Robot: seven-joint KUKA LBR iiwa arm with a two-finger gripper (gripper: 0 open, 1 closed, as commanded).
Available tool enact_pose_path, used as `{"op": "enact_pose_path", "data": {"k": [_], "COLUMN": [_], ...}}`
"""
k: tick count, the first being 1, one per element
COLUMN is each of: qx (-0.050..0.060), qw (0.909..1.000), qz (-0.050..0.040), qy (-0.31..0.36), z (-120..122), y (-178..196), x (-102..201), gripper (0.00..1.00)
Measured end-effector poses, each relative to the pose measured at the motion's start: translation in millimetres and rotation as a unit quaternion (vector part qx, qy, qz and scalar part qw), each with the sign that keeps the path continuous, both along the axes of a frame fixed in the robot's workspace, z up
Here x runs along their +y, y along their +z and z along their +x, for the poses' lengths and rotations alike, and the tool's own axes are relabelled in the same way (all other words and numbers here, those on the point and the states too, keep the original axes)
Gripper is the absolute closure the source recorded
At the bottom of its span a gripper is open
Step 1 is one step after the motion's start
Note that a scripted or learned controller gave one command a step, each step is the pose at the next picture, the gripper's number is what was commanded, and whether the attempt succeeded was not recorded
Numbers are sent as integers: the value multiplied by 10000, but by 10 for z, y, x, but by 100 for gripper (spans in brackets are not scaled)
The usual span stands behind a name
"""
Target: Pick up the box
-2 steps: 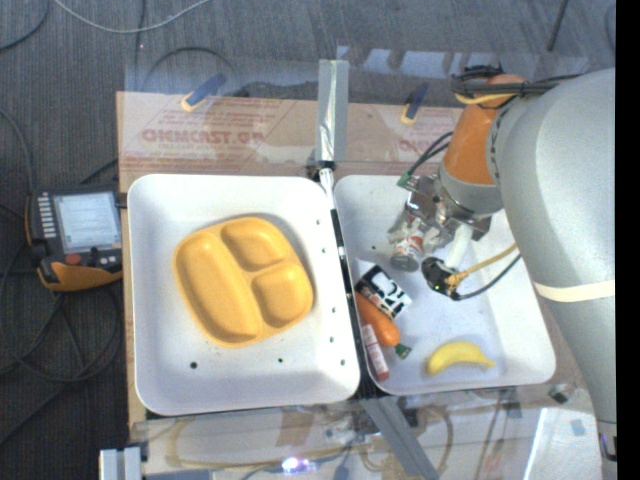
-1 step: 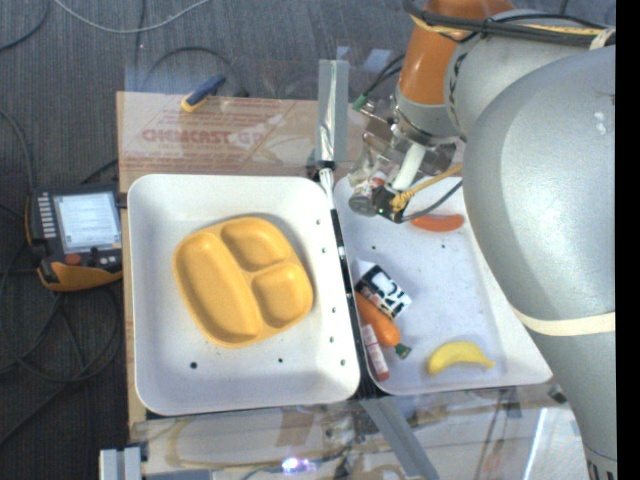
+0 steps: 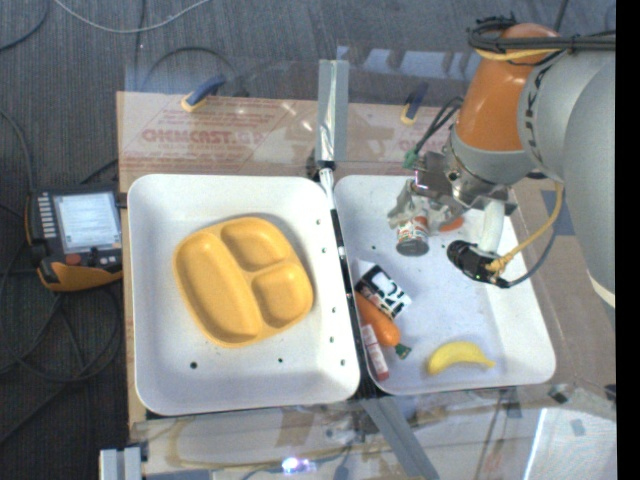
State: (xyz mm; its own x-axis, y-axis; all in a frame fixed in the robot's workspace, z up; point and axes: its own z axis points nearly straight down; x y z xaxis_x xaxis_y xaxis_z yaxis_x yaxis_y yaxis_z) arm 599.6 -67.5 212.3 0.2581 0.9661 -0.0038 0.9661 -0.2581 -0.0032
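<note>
box (image 3: pixel 384 292): your target, small black-and-white carton, blocky, lying flat in the right bin (image 3: pixel 520 353) near its left wall, long axis running upper-left to lower-right
carrot (image 3: pixel 380 326): smooth orange taper, touching the box just below it
banana (image 3: pixel 459 358): curved yellow, below-right of the box
can (image 3: pixel 412 234): round metal, above the box
gripper (image 3: pixel 425 208): over the can; can't tell if it's clenched or released
tray (image 3: pixel 244 279): glossy yellow, three compartments, left of the box

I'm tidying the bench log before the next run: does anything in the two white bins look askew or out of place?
Mostly ordinary. The yellow divided tray sits askew in the left white bin. In the right white bin, the black-and-white box and orange carrot crowd the dividing wall, and a small can lies under the gripper.
</note>
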Motion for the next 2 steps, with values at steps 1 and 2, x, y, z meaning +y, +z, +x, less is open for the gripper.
{"op": "enact_pose_path", "data": {"k": [1, 2], "qx": [9, 10], "qw": [9876, 9854], "qz": [1, 8], "qy": [-1572, -1704], "z": [56, -182], "y": [-303, -176], "x": [-36, 398], "gripper": [100, 100]}}
